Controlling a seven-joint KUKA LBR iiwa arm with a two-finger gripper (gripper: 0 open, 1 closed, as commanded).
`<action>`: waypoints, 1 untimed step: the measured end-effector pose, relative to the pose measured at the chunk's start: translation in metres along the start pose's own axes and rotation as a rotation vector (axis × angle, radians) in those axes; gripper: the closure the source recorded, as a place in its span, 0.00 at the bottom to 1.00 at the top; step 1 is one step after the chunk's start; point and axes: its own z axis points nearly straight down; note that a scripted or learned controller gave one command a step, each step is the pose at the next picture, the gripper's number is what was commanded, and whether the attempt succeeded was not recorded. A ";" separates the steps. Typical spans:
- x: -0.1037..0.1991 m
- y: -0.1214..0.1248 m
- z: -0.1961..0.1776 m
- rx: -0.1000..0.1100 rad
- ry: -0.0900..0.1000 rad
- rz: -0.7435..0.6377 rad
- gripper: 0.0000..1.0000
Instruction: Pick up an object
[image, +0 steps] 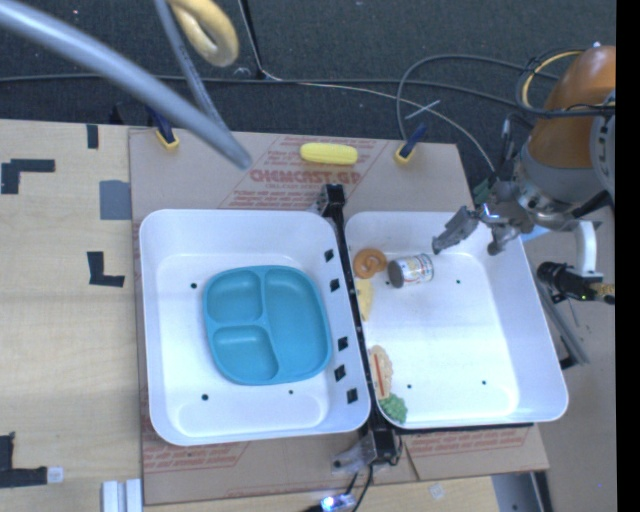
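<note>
Silvery can (411, 270) lies just left of the claw (472, 232); its fingers spread open, holding nothing.

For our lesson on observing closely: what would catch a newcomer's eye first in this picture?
Most likely the bright blue plastic divided plate, lying in the middle of the left shallow white bin. Next, the grey arm's two-finger gripper with its orange band, hanging over the upper right corner of the right white bin, near a small silver can on its side.
</note>
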 end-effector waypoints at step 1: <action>0.000 0.003 -0.008 -0.014 -0.002 -0.004 0.00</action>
